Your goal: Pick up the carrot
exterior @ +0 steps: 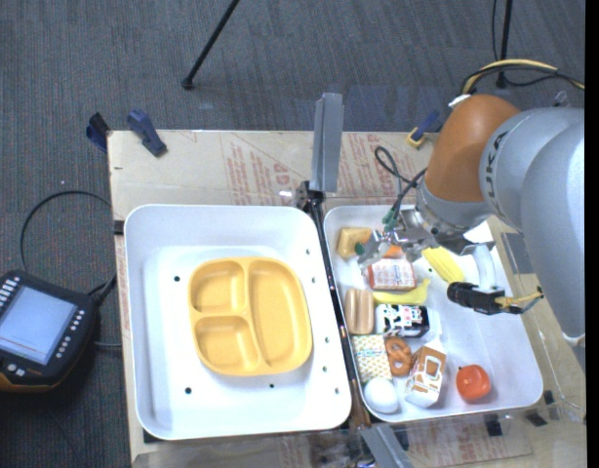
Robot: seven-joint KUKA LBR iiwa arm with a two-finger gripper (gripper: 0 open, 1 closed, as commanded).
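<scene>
Looming over the right bin (529, 364), the hand (395, 234) is half hidden; its grip cannot be told.

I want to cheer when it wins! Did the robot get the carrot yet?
Not yet, it seems. The claw sits low over the far end of the right bin, among the toy foods. A small orange bit beside it may be the carrot. Grabbing and lifting are left.
</scene>
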